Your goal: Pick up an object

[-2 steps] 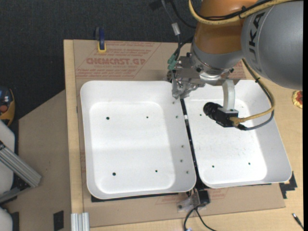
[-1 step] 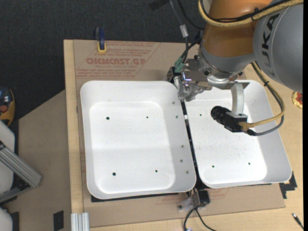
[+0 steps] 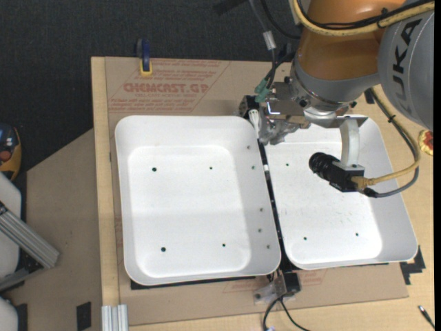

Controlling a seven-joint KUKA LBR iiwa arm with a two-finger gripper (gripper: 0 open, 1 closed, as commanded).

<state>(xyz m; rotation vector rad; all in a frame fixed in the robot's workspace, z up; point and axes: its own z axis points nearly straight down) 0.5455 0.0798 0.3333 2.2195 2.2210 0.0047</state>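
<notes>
Camera view gives no clear object to pick, so I must be careful. The object, if there is one, is by my judgement under the end effector (image 3: 273,126), which hangs low at the upper centre of the frame, over the upper left corner of the right bin (image 3: 393,243), just beside the seam where the two bins meet. The wrist covers this corner, and I cannot tell what lies below it. Whether the end effector is apart, together or clamped on something, I also cannot tell, because the wrist hides its tips from above.

A black part (image 3: 336,172) on a white bracket, with a yellow cable, hangs from the arm (image 3: 344,26) over the middle of the right bin. It seems to belong to the robot and is not a loose thing. The left bin (image 3: 127,185) shows a white floor with small dark dots. Both bins lie on a brown worktop (image 3: 172,81), and a blue clamp (image 3: 144,55) stands at its upper edge.

What can go wrong from here: the end effector is very near the bin walls at the seam. If it goes down there, it can strike or catch a rim, or push the bins apart. An object pressed in a corner is also hard to take, so the grasp may close on nothing. The hanging cable could drag on the bin rim as well.
</notes>
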